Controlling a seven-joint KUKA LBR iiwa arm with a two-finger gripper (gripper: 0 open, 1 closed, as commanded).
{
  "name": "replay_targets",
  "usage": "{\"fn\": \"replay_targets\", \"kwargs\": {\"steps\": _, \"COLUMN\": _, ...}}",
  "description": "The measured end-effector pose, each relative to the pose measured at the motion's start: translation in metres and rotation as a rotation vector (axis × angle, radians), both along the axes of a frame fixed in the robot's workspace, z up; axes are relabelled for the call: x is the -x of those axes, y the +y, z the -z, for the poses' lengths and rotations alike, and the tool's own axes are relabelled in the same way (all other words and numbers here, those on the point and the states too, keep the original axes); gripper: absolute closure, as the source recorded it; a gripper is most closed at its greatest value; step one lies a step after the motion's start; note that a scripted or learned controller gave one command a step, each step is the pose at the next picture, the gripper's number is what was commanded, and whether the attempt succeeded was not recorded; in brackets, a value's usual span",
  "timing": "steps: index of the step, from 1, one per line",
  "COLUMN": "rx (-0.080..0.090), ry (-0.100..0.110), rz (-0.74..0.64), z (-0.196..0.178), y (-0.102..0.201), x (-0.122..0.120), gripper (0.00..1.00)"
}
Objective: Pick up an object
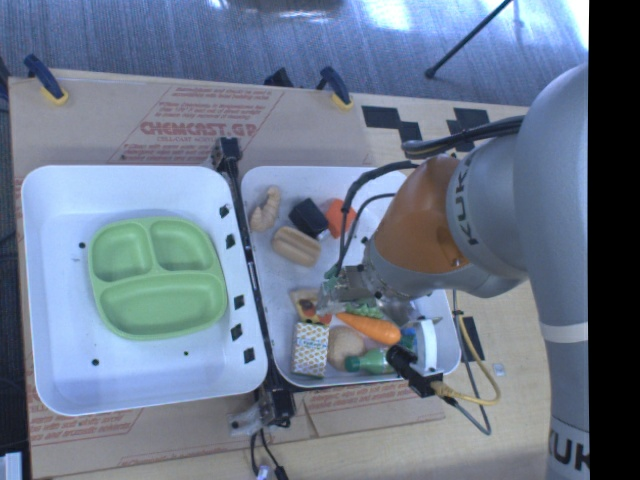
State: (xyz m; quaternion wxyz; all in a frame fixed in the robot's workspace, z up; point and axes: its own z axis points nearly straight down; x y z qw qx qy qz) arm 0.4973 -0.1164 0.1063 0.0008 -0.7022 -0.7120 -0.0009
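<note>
The right bin (272, 180) holds several toy foods: a peanut-shaped piece (265, 209), a tan bread roll (295, 246), a black block (309, 216), an orange-red piece (341, 215), a carrot (369, 326), a patterned box (311, 349), a beige lump (346, 343) and a green item (369, 362). My gripper (338, 290) hangs low over the bin's middle, just above the carrot and a small multicoloured piece (305, 306). The wrist hides its fingertips.
The left bin (40, 268) holds a green divided plate (157, 275). A black divider with clips (240, 258) runs between the bins. My arm (500, 218) covers the right bin's right side. Cables (470, 388) trail by the bin's lower right corner.
</note>
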Motion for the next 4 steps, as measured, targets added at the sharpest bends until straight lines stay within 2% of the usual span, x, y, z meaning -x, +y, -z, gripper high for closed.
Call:
{"fn": "replay_targets", "kwargs": {"steps": 1, "rx": 0.000, "ry": 0.000, "rz": 0.000, "z": 0.000, "y": 0.000, "x": 0.000, "gripper": 0.00}}
{"fn": "replay_targets", "kwargs": {"steps": 2, "rx": 0.001, "ry": -0.010, "rz": 0.008, "z": 0.011, "y": -0.052, "x": 0.016, "gripper": 0.00}}
{"fn": "replay_targets", "kwargs": {"steps": 4, "rx": 0.001, "ry": -0.010, "rz": 0.006, "z": 0.011, "y": -0.055, "x": 0.016, "gripper": 0.00}}
